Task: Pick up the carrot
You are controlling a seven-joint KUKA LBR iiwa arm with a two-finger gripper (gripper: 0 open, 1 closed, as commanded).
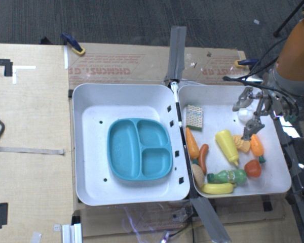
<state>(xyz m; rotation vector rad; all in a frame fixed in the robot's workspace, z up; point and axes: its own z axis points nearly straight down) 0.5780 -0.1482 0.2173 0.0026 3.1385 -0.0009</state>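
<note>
An orange carrot with a green stub at its lower end lies in the right bin, near the right wall. A second long orange vegetable lies against the bin's left wall. My gripper hangs over the right bin's upper right part, just up-left of the carrot. Its fingers are open with nothing held. The lower fingertip ends close beside the carrot's upper end. A small white object sits under the gap between the fingers.
Around the carrot lie a yellow bottle, a red tomato, a green bottle, a banana, a red chili and a small box. A blue divided plate sits in the left bin.
</note>
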